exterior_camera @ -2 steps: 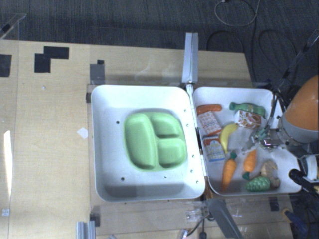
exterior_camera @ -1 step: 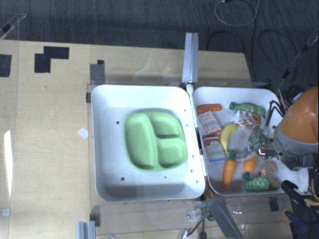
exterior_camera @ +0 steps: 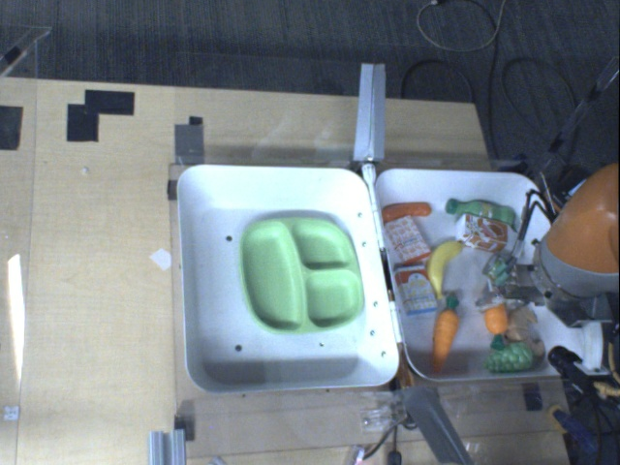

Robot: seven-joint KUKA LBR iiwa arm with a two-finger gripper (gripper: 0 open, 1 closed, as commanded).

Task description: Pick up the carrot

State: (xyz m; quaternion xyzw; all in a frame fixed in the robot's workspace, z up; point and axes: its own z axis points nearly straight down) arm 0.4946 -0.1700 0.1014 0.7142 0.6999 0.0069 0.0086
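The carrot (exterior_camera: 445,329) lies in the right bin (exterior_camera: 417,190), near that bin's front edge and just right of the wall it shares with the left bin (exterior_camera: 194,289). It rests on the bin floor with its green top pointing back toward the banana (exterior_camera: 442,263), and nothing grips it, so the pick appears not yet made. The arm (exterior_camera: 586,231) hangs over the right side of the same bin, well to the right of the carrot, and the tool (exterior_camera: 511,284) sits low among the clutter there, above a small orange piece (exterior_camera: 495,320). Whether the tool is released or clenched, I cannot tell. What seems left is the whole job: move across to the carrot, close on it and lift.

The carrot is a smooth, tapered orange cone, likely plastic, with a stubby green tuft. Behind the carrot the banana is curved, glossy yellow; further back lie a reddish sausage (exterior_camera: 407,210) and a green bottle (exterior_camera: 481,209). Flat printed packets (exterior_camera: 407,238) lie left of the banana. To the right of the carrot sits a knobbly green lump (exterior_camera: 510,357). The left bin holds a pale green divided tray (exterior_camera: 302,271) with rounded, soft-edged compartments. Both bins are matte white with rounded corners, set on a light wooden counter (exterior_camera: 87,260).
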